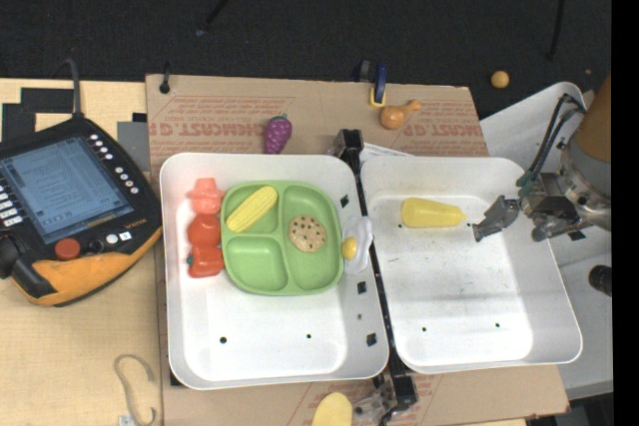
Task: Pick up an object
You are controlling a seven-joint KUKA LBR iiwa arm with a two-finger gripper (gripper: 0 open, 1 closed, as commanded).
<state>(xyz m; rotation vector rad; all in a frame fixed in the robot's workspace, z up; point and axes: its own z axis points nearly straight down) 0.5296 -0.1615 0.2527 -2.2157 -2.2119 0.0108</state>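
Observation:
A yellow toy (431, 213), oblong and pointed toward the right, lies in the right bin (469, 314) near its far edge. My gripper (521, 222) hovers over the right side of that bin, just right of the yellow toy and apart from it. It is open, and nothing sits between its dark fingers (493, 218). In the left bin (260, 344) a green divided plate (262, 266) holds a corn cob (250, 207) and a cookie (308, 233). A red figure (205, 232) stands left of the plate, and a small yellow piece (349, 249) rests at its right rim.
Purple grapes (277, 133) and an orange gourd (397, 113) lie on the cardboard behind the bins. An orange ball (499, 79) sits farther back. A yellow object (332, 409) lies at the front edge. A teach pendant (70, 205) rests at the left.

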